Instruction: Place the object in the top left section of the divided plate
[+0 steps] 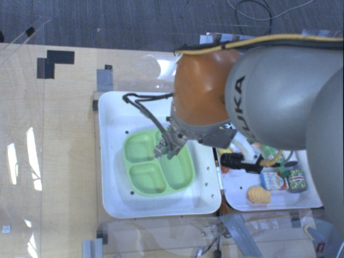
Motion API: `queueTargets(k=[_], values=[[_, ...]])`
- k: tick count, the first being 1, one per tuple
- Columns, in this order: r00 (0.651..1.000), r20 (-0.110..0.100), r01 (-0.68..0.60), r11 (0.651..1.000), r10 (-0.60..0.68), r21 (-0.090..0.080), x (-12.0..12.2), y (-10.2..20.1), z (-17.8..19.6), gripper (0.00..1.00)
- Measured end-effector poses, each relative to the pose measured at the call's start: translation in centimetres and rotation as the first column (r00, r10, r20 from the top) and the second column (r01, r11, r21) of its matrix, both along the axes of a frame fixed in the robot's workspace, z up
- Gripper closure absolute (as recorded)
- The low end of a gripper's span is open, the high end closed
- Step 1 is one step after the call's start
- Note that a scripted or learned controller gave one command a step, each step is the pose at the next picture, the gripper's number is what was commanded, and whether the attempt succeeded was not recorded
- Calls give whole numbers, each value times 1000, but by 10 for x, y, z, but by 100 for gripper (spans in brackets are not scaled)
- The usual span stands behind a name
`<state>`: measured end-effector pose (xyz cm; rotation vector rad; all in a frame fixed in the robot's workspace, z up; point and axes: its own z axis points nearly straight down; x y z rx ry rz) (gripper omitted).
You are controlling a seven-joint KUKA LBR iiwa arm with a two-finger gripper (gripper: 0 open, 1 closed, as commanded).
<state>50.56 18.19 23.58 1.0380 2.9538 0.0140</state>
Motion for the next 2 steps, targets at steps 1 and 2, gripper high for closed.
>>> queueTargets(k=[1, 2], values=[[987, 8, -162, 987, 162, 1, -13, 2, -142, 100], [987, 6, -162, 987, 162, 2, -13, 3, -142, 0]])
